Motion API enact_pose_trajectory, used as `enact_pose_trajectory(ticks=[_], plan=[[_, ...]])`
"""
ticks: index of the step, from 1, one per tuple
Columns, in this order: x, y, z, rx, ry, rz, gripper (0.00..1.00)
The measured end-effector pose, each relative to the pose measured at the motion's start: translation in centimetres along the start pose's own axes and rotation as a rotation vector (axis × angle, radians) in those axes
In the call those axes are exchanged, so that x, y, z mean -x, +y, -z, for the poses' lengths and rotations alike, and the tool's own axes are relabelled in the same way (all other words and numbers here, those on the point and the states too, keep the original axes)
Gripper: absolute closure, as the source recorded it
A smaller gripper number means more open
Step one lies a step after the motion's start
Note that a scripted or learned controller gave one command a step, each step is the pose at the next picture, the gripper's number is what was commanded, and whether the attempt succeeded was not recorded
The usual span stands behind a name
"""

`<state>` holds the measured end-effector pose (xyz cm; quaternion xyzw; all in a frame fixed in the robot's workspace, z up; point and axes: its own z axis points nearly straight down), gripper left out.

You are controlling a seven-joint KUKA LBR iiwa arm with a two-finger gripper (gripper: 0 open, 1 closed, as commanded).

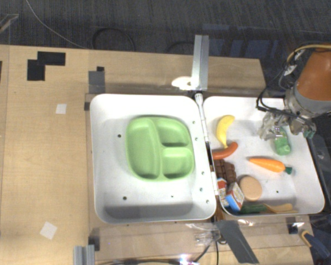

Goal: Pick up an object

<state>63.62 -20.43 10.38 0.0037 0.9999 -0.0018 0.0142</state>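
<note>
The arm (pixel 319 81) reaches into the right bin (pixel 311 200), and its pincer (pixel 276 127) hangs low over the far right part of it. Whether the pincer is wide or narrow I cannot tell from here. A small green object (pixel 282 145) sits just under and in front of it, touching or nearly touching; I cannot say it is held. Near the green object, toward the front of the bin, lies a carrot (pixel 269 164). Left of that object, a banana (pixel 224 128) curves near the bin's left wall, with a sausage (pixel 224 150) just below it. A tan disc (pixel 251 187) rests near the front. The left bin (pixel 107 203) holds a green tray (pixel 157 147).
</note>
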Motion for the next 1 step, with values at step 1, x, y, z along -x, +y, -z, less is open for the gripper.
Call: enact_pose_trajectory(ticks=[1], plan=[[3.50, 6.44, 10.78, 0.002, 0.006, 0.041, 1.00]])
